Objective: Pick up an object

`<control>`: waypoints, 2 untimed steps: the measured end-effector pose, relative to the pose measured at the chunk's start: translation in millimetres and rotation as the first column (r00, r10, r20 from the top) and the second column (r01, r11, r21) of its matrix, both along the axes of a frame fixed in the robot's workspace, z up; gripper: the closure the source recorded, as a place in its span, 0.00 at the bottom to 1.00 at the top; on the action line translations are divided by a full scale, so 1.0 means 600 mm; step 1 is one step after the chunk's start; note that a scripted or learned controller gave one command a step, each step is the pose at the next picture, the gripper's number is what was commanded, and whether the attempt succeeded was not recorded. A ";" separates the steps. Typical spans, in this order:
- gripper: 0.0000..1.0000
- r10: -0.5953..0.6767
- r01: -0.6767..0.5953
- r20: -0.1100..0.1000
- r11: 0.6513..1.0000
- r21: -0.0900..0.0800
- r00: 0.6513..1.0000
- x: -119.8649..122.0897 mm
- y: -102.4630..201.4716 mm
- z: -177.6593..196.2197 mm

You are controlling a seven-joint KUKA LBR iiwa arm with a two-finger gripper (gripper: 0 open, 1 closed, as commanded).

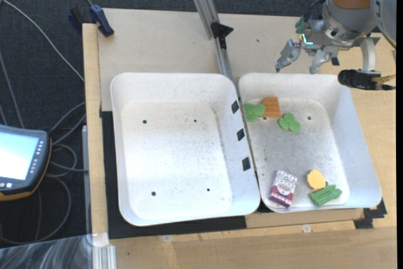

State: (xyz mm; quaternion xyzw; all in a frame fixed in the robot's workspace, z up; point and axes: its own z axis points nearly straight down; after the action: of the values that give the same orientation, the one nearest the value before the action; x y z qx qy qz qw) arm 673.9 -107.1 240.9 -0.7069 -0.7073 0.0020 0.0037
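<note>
In the camera view, the gripper (305,60) is seen above the far rim of the right bin (359,129), its fingers spread apart and nothing held between them. Inside that bin are found an orange block (272,107) between two green pieces (254,112) (290,123), a small carton (284,188), a yellow piece (316,179) and a green toy (325,194).

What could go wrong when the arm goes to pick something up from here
The gripper hangs above the right bin's far rim, so a straight descent could hit the rim. The orange block touches a green piece, so a grasp there may catch both. The yellow piece and green piece sit close together near the front wall.
</note>
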 end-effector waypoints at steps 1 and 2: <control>0.00 0.001 -0.001 0.004 1.000 -0.002 1.000 0.001 0.000 0.005; 0.00 -0.001 0.001 -0.001 1.000 -0.001 1.000 -0.012 -0.005 -0.096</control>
State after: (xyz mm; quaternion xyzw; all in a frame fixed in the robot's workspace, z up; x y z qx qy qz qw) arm 666.9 -109.9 183.5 -0.7073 -0.7069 0.0026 0.0035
